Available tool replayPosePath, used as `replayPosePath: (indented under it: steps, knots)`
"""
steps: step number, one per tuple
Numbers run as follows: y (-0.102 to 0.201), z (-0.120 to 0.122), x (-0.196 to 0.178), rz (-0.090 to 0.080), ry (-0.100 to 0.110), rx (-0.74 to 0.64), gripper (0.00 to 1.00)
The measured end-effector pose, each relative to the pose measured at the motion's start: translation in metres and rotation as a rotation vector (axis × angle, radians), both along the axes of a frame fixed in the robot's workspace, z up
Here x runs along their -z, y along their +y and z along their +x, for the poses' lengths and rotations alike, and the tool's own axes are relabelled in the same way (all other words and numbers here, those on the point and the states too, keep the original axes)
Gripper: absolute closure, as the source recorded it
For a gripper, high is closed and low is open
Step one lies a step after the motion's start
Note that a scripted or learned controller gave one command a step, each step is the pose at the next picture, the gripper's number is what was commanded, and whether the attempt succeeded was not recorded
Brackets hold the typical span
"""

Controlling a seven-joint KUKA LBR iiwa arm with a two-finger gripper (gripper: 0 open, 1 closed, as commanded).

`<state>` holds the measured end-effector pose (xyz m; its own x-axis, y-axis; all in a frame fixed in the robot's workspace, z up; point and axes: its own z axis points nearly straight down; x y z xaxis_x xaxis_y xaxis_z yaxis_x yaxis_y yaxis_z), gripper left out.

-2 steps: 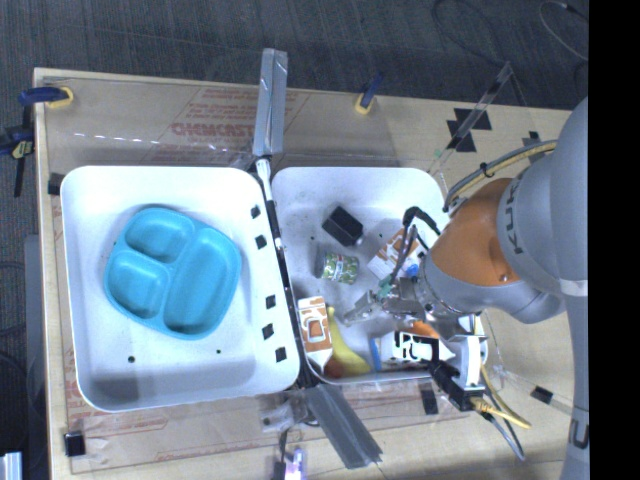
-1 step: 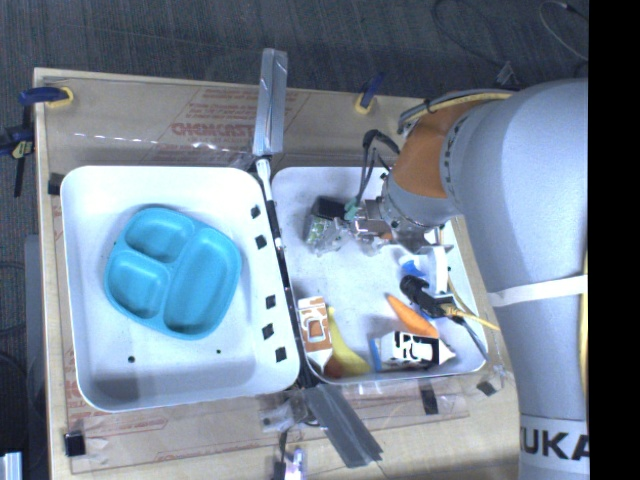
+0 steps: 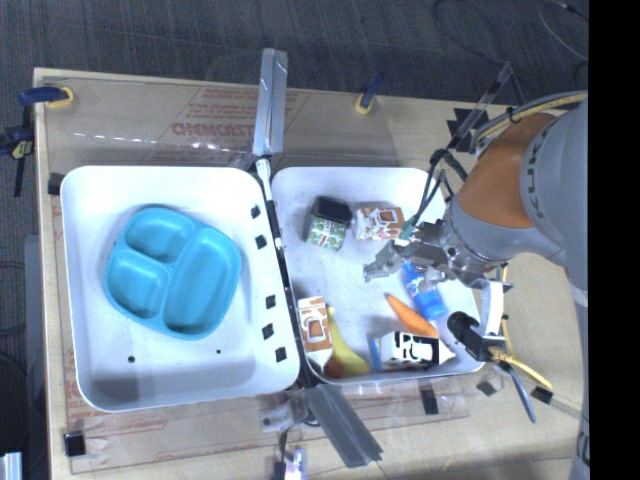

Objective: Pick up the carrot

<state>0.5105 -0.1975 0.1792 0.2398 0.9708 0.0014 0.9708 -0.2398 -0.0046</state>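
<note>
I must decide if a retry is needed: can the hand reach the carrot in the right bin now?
Probably yes. The hand hovers just above the carrot, whose top lies uncovered, though a blue object and a black-and-white box crowd it.

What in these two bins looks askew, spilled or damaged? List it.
Nothing looks spilled or damaged. The right white bin is a loose jumble: the orange carrot lies slantwise, and a yellow banana leans into the bottom corner beside a tilted orange carton. The blue sectioned tray sits flat.

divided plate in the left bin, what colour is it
Bright blue: the moulded plastic divided plate lies in the left white bin, showing best in the overhead camera view.
</note>
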Motion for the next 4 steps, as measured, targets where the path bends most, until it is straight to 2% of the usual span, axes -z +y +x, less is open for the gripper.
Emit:
replayPosePath:
  steps: [1,2,3,4]
  knots:
    - [-0.003,-0.017,0.016,0.000,-0.002,-0.163,0.00]
    - [-0.002,-0.034,0.060,-0.001,-0.001,-0.115,0.00]
    - [-0.004,-0.033,0.087,0.001,-0.002,-0.166,0.00]
    - [-0.005,-0.033,0.078,0.000,-0.002,-0.170,1.00]
